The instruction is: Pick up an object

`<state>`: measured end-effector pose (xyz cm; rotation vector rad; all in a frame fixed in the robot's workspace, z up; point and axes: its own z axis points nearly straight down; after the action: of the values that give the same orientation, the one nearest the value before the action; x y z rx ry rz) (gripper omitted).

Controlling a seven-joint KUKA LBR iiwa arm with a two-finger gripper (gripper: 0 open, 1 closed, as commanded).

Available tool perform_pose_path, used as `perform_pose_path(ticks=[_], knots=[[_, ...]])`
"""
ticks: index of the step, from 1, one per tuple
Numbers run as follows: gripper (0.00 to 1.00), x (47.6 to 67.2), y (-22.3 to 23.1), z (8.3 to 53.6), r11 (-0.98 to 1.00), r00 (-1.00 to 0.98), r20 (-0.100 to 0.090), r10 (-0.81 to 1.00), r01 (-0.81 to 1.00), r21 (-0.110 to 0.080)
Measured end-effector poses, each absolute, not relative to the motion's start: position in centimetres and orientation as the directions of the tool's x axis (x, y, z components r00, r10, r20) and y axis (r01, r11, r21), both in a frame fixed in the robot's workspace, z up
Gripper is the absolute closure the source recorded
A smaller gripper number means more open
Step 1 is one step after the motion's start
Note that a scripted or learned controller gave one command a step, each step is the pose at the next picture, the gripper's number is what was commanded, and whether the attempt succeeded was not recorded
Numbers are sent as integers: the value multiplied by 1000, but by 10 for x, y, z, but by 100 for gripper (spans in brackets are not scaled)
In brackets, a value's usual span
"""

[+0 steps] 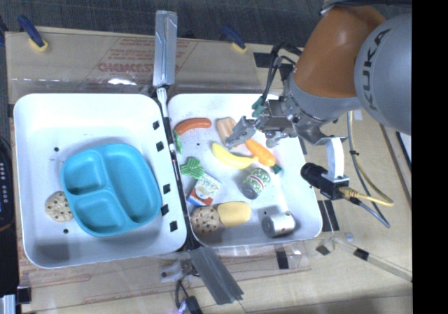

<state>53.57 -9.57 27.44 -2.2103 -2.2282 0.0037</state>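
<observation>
The gripper [246, 129] hangs low over the upper middle of the right bin [308, 197], reaching in from the right. Its tips sit just above a toy carrot [262, 153] and a toy banana [231, 157], which lie touching each other directly beneath it; whether either one is between the tips cannot be told, nor how the gripper stands, since the wrist hardware blurs into the objects.

The right bin holds, one of each: a toy sausage [192, 124] near the top left, a tan bread-like piece [225, 126] partly hidden by the gripper, a green leafy toy [190, 167], a small printed packet [204, 189], a little can [256, 182] with a green and red label, a cookie [204, 219], a yellow lump [234, 213] touching that cookie, and a grey cylinder [278, 223] near the front edge.

The left bin [42, 113] holds one blue divided tray [110, 188] with three compartments and a second cookie [57, 206] tucked against its left side, partly covered by the tray's rim.
</observation>
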Motion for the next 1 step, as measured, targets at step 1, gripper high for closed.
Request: perform_pose_path(ticks=[1], knots=[[0,552,-112,345,-31,31,-1,1000,1000,2]])
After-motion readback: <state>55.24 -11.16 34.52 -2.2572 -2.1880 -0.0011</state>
